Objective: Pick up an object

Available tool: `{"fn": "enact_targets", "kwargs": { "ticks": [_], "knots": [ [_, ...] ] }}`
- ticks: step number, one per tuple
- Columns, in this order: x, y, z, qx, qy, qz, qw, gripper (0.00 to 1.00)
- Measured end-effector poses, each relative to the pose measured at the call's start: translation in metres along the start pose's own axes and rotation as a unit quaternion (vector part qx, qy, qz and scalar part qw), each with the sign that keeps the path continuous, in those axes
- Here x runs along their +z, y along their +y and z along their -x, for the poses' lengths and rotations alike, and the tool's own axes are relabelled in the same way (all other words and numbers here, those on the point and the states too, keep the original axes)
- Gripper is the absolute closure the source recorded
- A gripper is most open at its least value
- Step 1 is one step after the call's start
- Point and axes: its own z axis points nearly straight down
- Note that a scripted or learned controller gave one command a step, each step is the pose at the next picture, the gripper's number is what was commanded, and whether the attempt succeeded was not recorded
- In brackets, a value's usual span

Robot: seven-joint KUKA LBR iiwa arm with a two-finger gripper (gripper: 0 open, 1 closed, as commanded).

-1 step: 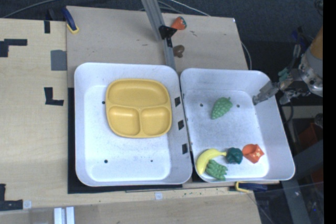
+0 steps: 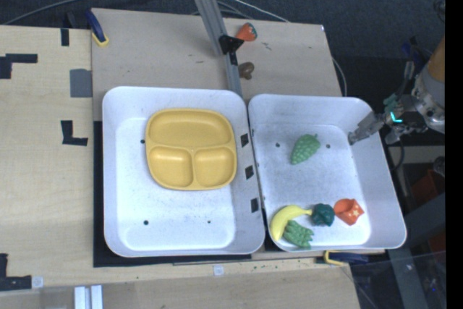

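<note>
Two shallow white bins sit side by side on a wooden bench (image 2: 43, 155). The left bin (image 2: 116, 177) holds a yellow divided plate (image 2: 192, 148). In the right bin (image 2: 376, 177), green grapes (image 2: 304, 149) lie near centre; at six o'clock cluster a banana (image 2: 283, 218), a green leafy piece (image 2: 297, 234), a teal item (image 2: 323, 214) and an orange pepper (image 2: 349, 211). The gripper (image 2: 362, 132) hovers at the bin's two o'clock rim, apart from all objects; its claw state is unclear. A grey pole (image 2: 206, 0) stands at twelve o'clock.

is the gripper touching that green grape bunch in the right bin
Apart. The camera view shows the gripper over the right bin's far right rim, while the green grape bunch lies alone mid-bin, with bare white floor between them.
</note>
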Motion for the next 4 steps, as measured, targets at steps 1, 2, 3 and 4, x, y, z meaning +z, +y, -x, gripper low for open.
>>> {"fn": "enact_targets", "kwargs": {
  "ticks": [1,2,3,4],
  "knots": [
    [0.063,-0.004,0.002,0.001,0.0,-0.003,1.0,0.0],
    [0.109,-0.008,-0.004,0.0,0.0,-0.003,1.0,0.0],
    [0.163,-0.01,-0.005,0.001,0.0,-0.003,1.0,0.0],
    [0.15,-0.008,-0.005,0.0,0.0,-0.001,1.0,1.0]
  ]
}}
